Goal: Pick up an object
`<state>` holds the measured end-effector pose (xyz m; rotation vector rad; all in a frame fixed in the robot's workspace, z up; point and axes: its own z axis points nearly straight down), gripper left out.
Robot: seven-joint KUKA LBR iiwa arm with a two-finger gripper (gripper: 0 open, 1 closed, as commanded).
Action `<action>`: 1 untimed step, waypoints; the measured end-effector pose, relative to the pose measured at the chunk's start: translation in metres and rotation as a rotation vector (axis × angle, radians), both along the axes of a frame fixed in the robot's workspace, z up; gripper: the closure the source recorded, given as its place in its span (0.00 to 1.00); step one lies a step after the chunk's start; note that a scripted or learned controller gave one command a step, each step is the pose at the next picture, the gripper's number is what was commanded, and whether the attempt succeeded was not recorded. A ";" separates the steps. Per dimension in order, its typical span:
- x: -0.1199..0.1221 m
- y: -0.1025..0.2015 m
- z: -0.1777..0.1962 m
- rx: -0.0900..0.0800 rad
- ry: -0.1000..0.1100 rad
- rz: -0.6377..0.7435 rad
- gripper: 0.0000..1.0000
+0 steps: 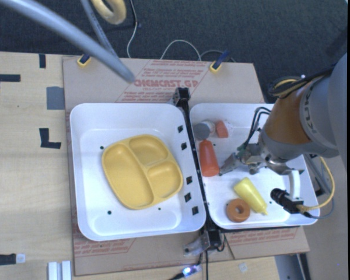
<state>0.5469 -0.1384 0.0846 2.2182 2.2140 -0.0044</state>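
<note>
The orange-red plastic cylinder lies lengthwise in the right white bin, against the divider beside the bin holding the yellow 3-compartment plastic tray; it looks light, stiff and smooth, likely to roll, so gripping across its middle seems best. The gripper sits low just right of it, fingers slightly parted and holding nothing, tips near its lower end.

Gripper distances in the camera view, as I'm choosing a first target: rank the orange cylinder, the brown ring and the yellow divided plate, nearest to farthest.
From the gripper:
1. Orange cylinder, just left of it in the right bin.
2. Brown ring, below it near that bin's front edge.
3. Yellow divided plate, across the divider in the left bin.
</note>
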 end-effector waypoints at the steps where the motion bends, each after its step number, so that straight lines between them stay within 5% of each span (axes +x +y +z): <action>1: 0.000 0.001 0.011 0.002 0.000 0.002 1.00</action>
